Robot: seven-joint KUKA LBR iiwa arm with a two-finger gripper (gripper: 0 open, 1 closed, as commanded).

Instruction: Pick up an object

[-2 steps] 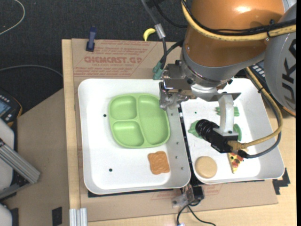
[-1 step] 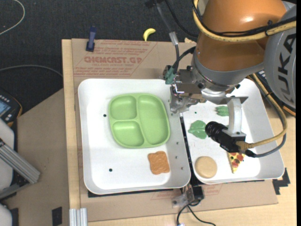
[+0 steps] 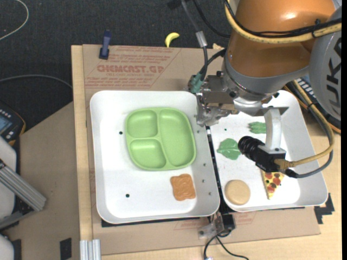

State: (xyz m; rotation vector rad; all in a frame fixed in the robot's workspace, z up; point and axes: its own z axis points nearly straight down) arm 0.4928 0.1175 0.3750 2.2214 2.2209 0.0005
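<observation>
Gripper (image 3: pixel 207 114) — set low over the seam between the left bin (image 3: pixel 108 167) and the right bin (image 3: pixel 301 145), at their far end; whether it is spread or closed cannot be told. Right bin: large green leaf (image 3: pixel 229 148) lies near the gripper, nearer the camera and apart from it; small green leaf (image 3: pixel 257 127), round tan biscuit (image 3: pixel 237 192) and pizza slice (image 3: pixel 271 182) lie further off. Left bin: green divided plate (image 3: pixel 160 138) — its rim just beside the gripper — and orange waffle (image 3: pixel 183 187) at the near side.
</observation>
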